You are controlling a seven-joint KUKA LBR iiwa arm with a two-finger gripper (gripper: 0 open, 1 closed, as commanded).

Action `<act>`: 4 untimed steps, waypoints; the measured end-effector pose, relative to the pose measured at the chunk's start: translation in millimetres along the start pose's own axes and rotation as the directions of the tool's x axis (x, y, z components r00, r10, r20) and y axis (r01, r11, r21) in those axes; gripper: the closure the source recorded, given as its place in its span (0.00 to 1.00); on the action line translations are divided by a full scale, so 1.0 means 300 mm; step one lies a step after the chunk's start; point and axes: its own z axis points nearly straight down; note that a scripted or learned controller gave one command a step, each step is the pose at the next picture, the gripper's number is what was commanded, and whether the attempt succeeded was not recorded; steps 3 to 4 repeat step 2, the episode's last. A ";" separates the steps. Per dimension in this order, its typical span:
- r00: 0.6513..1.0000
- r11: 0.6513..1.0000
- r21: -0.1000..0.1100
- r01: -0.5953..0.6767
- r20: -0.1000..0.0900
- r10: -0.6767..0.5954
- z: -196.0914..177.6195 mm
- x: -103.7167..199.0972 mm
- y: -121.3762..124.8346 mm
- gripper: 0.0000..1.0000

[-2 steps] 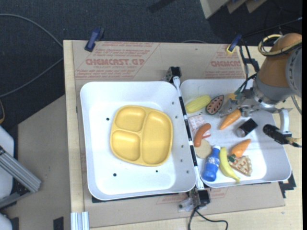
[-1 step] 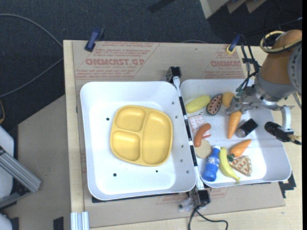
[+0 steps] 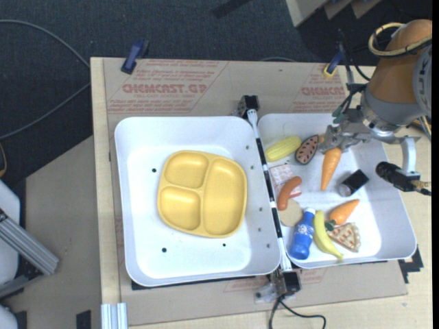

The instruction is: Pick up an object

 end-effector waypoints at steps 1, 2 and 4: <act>1.000 1.000 0.004 -0.002 -0.001 0.002 -0.081 0.067 -0.241 1.00; 1.000 1.000 0.000 0.000 -0.001 0.000 -0.106 0.281 -0.202 1.00; 1.000 1.000 0.000 0.000 -0.001 0.000 -0.106 0.281 -0.202 1.00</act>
